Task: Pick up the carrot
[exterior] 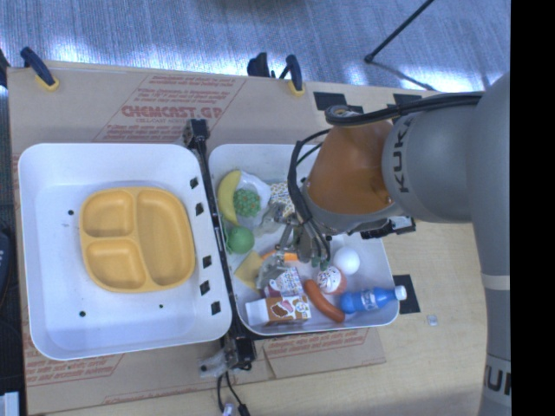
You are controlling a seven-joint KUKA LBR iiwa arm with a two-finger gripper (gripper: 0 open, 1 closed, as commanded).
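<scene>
The arm (451,159) was built of smooth, rounded grey segments with a matte finish. A wide orange band (347,173) encircled the section above the wrist. Part of the maker's name appeared in dark letters on the grey shell beside the band. Black cables (299,167) looped along the orange section toward the wrist. The claw (297,251) was a small assembly of dark metal parts.
</scene>
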